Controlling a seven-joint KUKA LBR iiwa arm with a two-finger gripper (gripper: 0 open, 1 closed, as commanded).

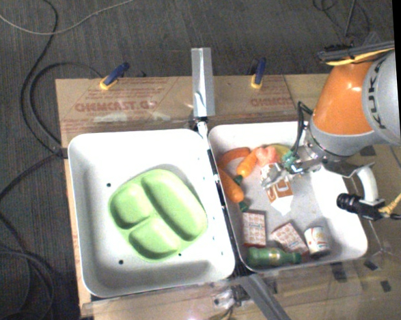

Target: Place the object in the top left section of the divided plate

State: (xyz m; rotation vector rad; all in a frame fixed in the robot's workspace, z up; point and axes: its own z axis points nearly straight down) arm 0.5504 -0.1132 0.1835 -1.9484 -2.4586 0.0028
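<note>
A light green divided plate [157, 212] lies in the left bin [88, 218], with one large section on its right side and two smaller ones on its left. My gripper [279, 176] is down in the right bin [344, 248], in its upper middle, among a cluster of objects. A small brown and white packet [281, 192] lies just below the gripper. An orange carrot [231, 185] and another orange piece [247, 163] lie to its left. I see nothing clearly between the fingers.
The right bin also holds two patterned packets [254, 227] [289, 237], a small can [317, 239] and a green bottle [273, 256] along its front. A yellow-green item [276, 150] sits near the back. A metal post [202, 80] stands behind the bins.
</note>
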